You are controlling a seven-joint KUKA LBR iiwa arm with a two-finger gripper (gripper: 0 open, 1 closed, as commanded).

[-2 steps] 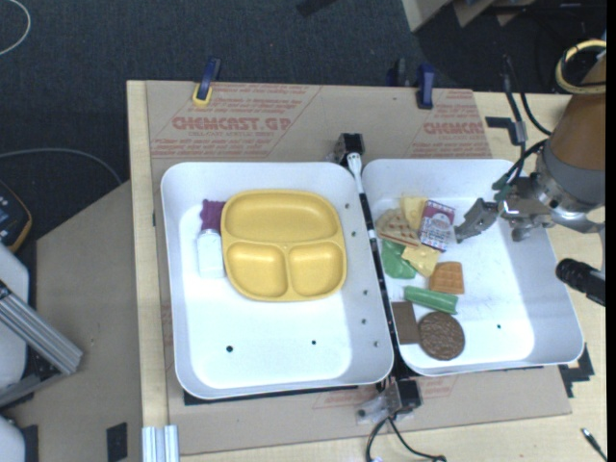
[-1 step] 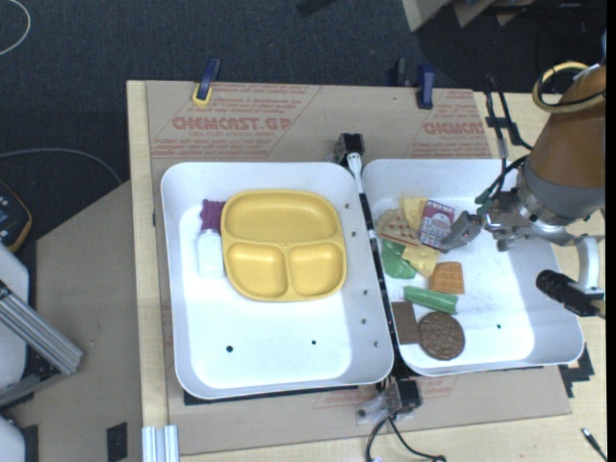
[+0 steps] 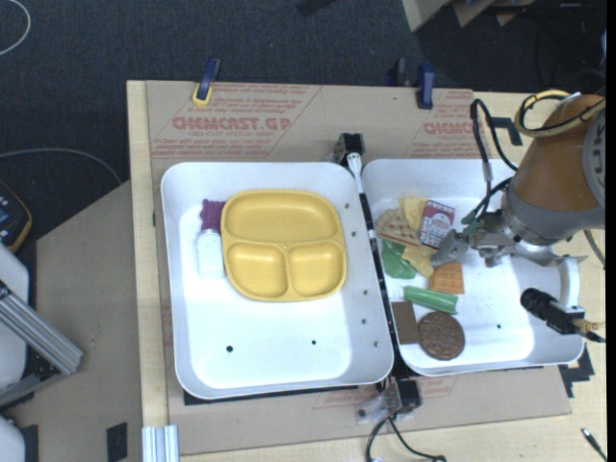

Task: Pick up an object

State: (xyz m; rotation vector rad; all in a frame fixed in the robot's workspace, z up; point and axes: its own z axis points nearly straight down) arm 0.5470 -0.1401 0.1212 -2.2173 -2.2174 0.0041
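The pincer (image 3: 452, 251) hangs low over the right bin (image 3: 500, 340), right of frame centre, among small items: an orange cracker (image 3: 448, 278) just below it and a red-labelled packet (image 3: 436, 223) above-left. Its opening cannot be told. A yellow divided tray (image 3: 284, 242) lies in the left bin (image 3: 260, 354).

Two white bins are seen side by side on the table (image 3: 154, 258): the left bin (image 3: 279, 354) holds a yellow divided tray (image 3: 284, 243), the right bin (image 3: 500, 340) a cluster of small objects, including a brown disc (image 3: 442, 336) and a green piece (image 3: 430, 298). The hand (image 3: 452, 251) is positioned low over this cluster, beside an orange cracker (image 3: 448, 278) and a small red-labelled box (image 3: 436, 223).
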